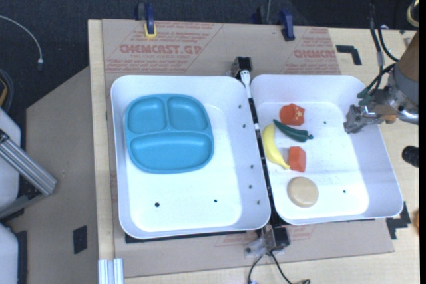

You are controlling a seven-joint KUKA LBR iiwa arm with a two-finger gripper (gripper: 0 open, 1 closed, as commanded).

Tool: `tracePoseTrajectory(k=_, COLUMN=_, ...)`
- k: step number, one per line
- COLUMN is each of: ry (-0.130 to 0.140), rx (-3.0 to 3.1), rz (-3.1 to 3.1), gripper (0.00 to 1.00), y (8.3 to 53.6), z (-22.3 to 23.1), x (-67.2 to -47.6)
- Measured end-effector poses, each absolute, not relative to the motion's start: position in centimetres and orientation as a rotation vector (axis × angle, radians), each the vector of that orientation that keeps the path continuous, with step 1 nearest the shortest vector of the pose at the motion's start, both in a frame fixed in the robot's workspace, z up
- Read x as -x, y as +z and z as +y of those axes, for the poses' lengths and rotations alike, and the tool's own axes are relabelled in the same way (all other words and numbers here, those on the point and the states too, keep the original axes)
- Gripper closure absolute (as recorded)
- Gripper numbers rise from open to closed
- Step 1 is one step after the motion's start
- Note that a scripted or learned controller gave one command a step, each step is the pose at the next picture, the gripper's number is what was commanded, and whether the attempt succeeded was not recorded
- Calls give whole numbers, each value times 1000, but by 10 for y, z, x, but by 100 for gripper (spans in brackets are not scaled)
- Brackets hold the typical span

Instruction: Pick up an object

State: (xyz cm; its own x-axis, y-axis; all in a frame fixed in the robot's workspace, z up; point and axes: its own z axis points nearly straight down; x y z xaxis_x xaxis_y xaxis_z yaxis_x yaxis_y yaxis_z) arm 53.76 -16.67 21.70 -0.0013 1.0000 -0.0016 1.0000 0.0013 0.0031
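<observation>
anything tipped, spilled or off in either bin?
Nothing stands out. The blue plate lies flat in the left bin. The tomato, green pepper, banana, red piece and tan disc are clustered in the right bin. The gripper is at that bin's right rim.

I can read red printing on the brown protective sheet (100, 143) that covers the bench board. Behind the left bin (229, 163) it says "CHEMCAST GP" (160, 48), with smaller red lines above it that are too fine for me to make out. Behind the right bin (383, 169) the same print repeats, partly cut off, reading roughly "CHEMCAS" (313, 54). I find no other legible text.
</observation>
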Motion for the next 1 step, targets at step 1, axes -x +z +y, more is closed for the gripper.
tracePoseTrajectory(k=1, ry=-2, rx=-2223, rz=2223, gripper=100, y=201, z=-167, x=-538)
